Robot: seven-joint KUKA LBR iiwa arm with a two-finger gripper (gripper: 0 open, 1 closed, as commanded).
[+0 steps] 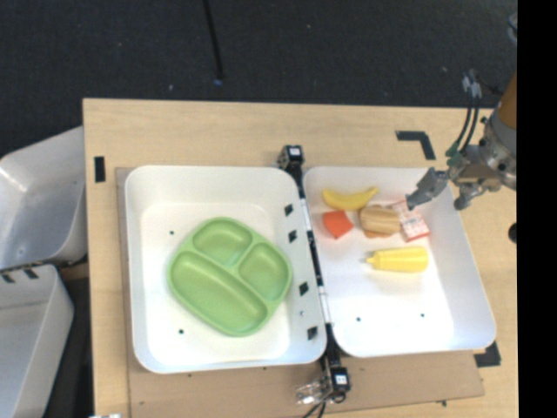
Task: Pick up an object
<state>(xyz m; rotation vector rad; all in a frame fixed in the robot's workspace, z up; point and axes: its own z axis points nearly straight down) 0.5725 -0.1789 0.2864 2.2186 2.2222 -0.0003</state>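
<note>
While two white bins sat side by side on the bench (261,133), the left bin (139,259) held one green divided plate (230,275) and the right bin (452,312) five small things: one yellow banana (349,198), one orange-red block (338,224), one tan bun (379,221), one pink-and-white packet (415,226) and one yellow bottle (399,259) lying flat just below the bun. Right of the bun, the gripper (441,192) hung over the bin's upper right corner, jaws spread apart, nothing between them

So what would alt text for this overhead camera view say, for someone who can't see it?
A robot gripper hovers at the right bin's far edge, fingers spread, near toy food: banana, orange block, bread roll, small pink packet, yellow bottle. The left bin holds a green divided plate.
</note>
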